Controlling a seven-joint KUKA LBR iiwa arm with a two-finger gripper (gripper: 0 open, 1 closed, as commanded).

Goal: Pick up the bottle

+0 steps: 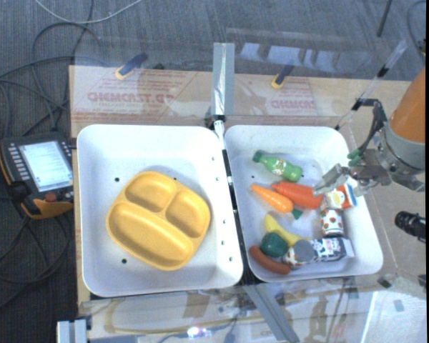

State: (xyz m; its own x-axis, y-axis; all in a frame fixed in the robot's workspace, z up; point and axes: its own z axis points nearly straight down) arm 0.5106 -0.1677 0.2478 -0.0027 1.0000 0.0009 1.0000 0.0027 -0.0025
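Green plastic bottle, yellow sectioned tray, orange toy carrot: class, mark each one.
Green plastic bottle (278,166), camera view, on its middle body.
Yellow sectioned tray (159,220), camera view, on its central ridge.
Orange toy carrot (270,198), camera view, on its mid-length.

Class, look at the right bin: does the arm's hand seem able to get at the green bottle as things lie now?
Probably yes. The green bottle lies flat near the back of the right bin, apart from the carrots and with nothing on top. The hand hovers just beside it, over the same bin.
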